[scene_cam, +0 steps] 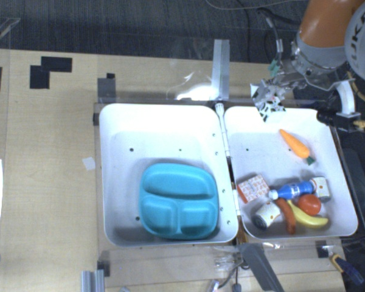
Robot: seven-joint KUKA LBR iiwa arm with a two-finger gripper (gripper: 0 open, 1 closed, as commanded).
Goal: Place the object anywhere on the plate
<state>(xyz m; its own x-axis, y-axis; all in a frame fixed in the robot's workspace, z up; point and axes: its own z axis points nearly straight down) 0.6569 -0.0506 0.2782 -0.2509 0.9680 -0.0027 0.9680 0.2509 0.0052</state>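
The blue plate [179, 201] sits bare in the left bin [118, 126]. The pincer [269, 99] hovers over the right bin's [344, 181] far edge, gripping a small black-and-white object [270, 106]. Judging by this, carrying across and releasing remain.

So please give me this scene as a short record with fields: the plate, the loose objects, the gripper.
plate: blue divided plate in the left bin
objects: carrot, banana, tomato, blue bottle, red-patterned box, all in the right bin
gripper: gripper above the right bin's far left corner
task state: nothing placed on the plate yet
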